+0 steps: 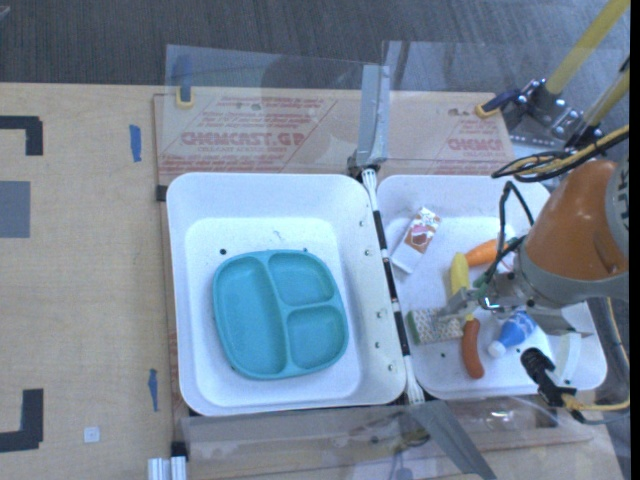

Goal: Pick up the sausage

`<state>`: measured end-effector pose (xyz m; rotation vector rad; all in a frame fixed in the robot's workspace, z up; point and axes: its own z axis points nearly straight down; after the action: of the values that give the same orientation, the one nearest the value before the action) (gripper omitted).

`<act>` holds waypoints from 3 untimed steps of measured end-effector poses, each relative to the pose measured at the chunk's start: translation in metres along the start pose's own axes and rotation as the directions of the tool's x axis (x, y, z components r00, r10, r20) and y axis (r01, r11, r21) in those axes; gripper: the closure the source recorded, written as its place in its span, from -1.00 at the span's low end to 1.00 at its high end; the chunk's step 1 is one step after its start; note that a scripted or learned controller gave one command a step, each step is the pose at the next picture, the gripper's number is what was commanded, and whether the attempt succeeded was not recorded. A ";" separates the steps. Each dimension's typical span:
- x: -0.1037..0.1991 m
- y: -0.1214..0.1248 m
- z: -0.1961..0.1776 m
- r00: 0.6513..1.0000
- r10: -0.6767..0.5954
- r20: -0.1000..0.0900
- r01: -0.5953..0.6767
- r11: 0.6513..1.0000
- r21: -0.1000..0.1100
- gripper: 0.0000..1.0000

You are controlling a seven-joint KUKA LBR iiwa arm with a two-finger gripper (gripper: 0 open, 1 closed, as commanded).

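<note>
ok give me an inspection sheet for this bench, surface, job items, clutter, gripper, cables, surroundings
Surface: wooden bench bearing two white bins, left bin and right bin, side by side.
Job's things: sausage lying in the right bin near its front edge, apart from the fingers.
Clutter: teal divided plate in the left bin; in the right bin a small carton, a yellow piece, an orange piece, a speckled block and a blue-white item.
Grippers: gripper low over the right bin, just above the sausage; holds nothing that can be seen.
Cables: black cables looping above the orange band.
Surroundings: clear panel behind the bins; blue tape marks on the bench.
</note>
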<state>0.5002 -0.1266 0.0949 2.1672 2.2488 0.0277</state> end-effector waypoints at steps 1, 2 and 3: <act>0.000 0.001 -0.009 1.000 0.002 -0.002 -0.002 1.000 -0.002 1.00; -0.001 0.001 -0.011 1.000 0.003 0.000 -0.003 1.000 -0.004 -1.00; 0.001 -0.010 -0.001 1.000 -0.025 0.004 0.025 1.000 -0.008 -1.00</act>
<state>0.4905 -0.1254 0.0962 2.1330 2.2685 0.0320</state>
